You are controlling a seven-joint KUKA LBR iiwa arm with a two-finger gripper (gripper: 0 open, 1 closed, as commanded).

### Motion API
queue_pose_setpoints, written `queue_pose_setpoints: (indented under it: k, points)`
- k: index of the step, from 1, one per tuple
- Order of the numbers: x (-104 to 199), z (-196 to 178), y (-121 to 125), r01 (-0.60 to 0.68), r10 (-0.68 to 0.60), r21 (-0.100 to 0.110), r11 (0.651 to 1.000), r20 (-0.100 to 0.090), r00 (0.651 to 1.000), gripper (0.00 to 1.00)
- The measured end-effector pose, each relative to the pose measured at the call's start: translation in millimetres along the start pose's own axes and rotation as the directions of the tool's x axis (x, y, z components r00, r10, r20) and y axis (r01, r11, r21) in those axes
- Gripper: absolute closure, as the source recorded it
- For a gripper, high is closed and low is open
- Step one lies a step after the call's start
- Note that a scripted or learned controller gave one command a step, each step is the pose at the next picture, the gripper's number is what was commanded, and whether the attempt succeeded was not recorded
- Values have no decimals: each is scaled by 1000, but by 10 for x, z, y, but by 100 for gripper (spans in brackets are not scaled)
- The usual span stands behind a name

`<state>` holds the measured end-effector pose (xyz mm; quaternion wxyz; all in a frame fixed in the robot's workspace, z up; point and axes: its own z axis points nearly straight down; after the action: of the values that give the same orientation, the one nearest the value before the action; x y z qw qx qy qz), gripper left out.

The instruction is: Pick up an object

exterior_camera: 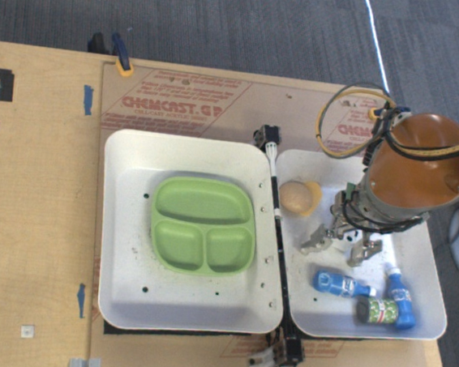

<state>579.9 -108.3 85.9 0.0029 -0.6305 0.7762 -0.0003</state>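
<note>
One tan, rounded object (296,198)

red "CHEMCAST GP" print, brown sheet (222,96)

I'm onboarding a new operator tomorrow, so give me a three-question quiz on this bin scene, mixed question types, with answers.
1. True or false: the green tray lies in the left bin.
2. Which thing lies nearest the divider between the bins?
A. the tan ball
B. the blue bottle
C. the green-labelled bottle
3. Fill in: the gripper hangs over the ____ bin.

Key
1. True; the three-compartment tray sits in the middle of the left bin.
2. A; the ball lies in the right bin's upper left corner, beside the divider.
3. right; it is above the bottles, and the view shows nothing between its jaws.
</note>
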Motion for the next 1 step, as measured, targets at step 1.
queue_pose_setpoints:
  k: [1]
  points:
    - [427, 3, 32, 90, -90, -2, 996, -1, 996, 0]
